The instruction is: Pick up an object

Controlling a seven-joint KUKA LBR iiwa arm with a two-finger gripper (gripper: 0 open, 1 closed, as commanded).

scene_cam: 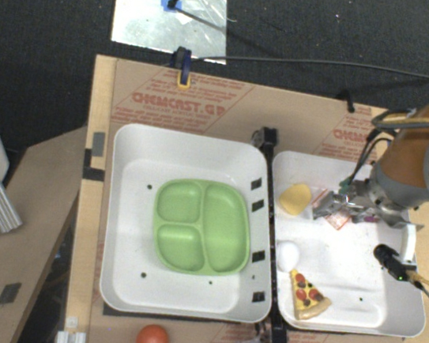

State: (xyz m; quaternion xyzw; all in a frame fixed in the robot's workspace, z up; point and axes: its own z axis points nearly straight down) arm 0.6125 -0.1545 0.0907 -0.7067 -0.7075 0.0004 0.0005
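The right bin (pixel 405 315) holds a yellow rounded piece (pixel 296 198), a white egg (pixel 287 256) and a toy pizza slice (pixel 308 294). A small pink and red item (pixel 339 220) lies in the middle of the bin's far half. My gripper (pixel 335 206) hangs low over that bin, right above the pink item and just right of the yellow piece. The grey arm with its orange band (pixel 413 152) comes in from the right. Whether the gripper touches the pink item is not visible.
The left bin (pixel 127 194) carries a green divided plate (pixel 201 225). A red ball (pixel 151 341) lies on the bench in front of the bins. A white cable with a black end (pixel 393 261) hangs from the arm over the right bin's right side.
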